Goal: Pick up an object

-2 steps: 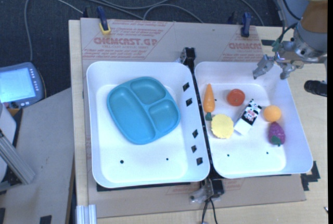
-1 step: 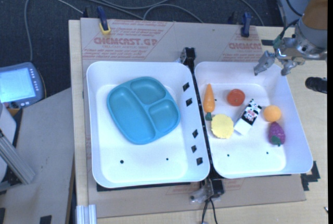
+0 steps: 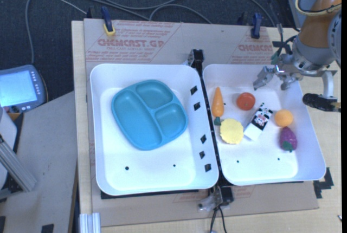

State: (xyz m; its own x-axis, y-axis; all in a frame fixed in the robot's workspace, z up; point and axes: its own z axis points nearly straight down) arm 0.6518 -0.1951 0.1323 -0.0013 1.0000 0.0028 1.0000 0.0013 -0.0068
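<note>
We have the gripper [image 3: 272, 77] hanging over the back edge of the right bin [image 3: 309, 169], its two fingers spread apart with nothing between them. Any of the toy foods below would serve, all lying in that right bin: a carrot [image 3: 217, 102] near the divider, a red tomato [image 3: 245, 101] just beside it and nearest our fingers, a flat yellow slice [image 3: 231, 131], a small black-and-white milk carton [image 3: 258, 120] touching or nearly touching that slice, an orange [image 3: 283, 117], and a purple fruit, perhaps an eggplant [image 3: 288, 138], toward the right wall. We judge these to be light, hollow plastic, stiff and rather slick, so a round one may roll or squirt out of a pinch. We would favour the tomato, closing across its widest middle, or the carton, gripped on its flat long sides. The blue divided plate [image 3: 149, 113] sits alone in the left bin [image 3: 108, 172], well apart.
</note>
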